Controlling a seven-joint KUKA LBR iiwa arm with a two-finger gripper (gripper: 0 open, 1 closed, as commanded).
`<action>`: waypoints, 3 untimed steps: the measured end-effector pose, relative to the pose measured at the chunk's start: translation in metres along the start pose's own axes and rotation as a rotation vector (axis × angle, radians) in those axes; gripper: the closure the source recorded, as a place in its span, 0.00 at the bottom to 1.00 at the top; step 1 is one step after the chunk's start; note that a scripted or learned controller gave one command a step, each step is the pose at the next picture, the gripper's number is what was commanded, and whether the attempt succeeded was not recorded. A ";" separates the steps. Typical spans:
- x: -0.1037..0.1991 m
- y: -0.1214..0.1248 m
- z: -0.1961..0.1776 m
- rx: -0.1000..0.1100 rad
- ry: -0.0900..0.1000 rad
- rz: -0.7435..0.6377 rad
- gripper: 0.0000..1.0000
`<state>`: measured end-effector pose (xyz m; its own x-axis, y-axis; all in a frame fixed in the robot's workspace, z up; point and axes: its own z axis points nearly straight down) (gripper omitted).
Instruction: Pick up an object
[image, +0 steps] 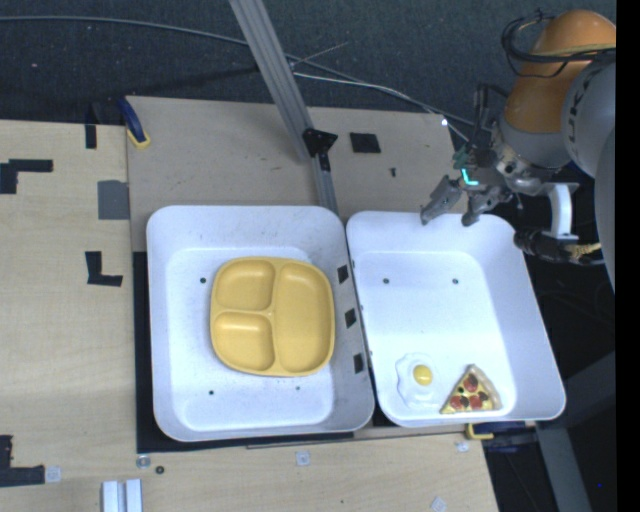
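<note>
A toy fried egg (415, 377) and a toy pizza slice (472, 391) lie side by side in the near corner of the right bin (520, 300). My gripper (455, 207) hangs over the far rim of that bin, well away from both toys. Its two fingers are spread apart with nothing between them. The orange band and grey wrist rise behind it at the upper right.
A yellow three-compartment plate (272, 316) lies in the middle of the left bin (170, 300). A slanted metal pole (290, 95) crosses the bench behind the bins. Black tape marks dot the wooden bench at the left.
</note>
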<state>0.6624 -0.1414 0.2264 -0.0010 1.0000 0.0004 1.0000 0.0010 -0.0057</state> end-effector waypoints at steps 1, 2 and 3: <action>0.000 0.001 -0.002 -0.004 -0.001 -0.001 0.00; 0.001 -0.003 0.042 0.000 -0.001 0.000 0.00; 0.007 -0.006 0.105 0.001 -0.001 -0.002 0.00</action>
<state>0.6556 -0.1348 0.1210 -0.0026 1.0000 -0.0004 1.0000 0.0026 -0.0067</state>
